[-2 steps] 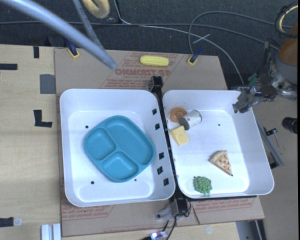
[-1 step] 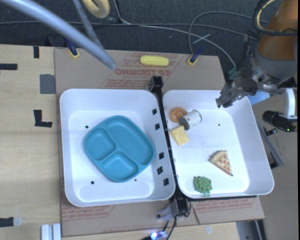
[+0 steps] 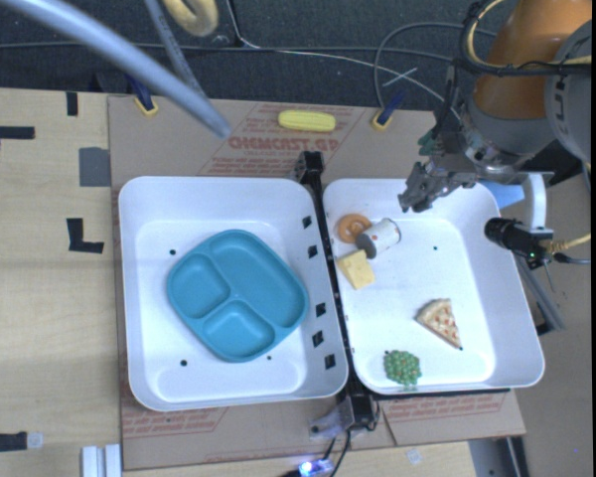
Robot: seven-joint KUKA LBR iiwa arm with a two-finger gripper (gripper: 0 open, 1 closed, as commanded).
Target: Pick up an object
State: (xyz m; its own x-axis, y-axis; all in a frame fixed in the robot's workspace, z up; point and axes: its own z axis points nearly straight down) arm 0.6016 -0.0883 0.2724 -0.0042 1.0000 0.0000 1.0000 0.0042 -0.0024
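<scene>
The right bin [image 3: 477, 266] holds several small items: an orange round piece [image 3: 352, 228], a white cylinder with a dark end [image 3: 380, 236], a yellow cheese block [image 3: 357, 269], a pizza slice [image 3: 440, 321] and a green broccoli piece [image 3: 402, 368]. My gripper [image 3: 417, 197] hangs over the bin's far edge, up and to the right of the orange piece and the white cylinder. Nothing is seen between its fingers.
The left bin [image 3: 144, 217] holds a blue divided plate [image 3: 236, 294]. A yellow banana-like object [image 3: 307, 120] lies on the cardboard behind the bins. Black clips [image 3: 309, 167] join the bins along their shared wall. Cables hang behind the arm.
</scene>
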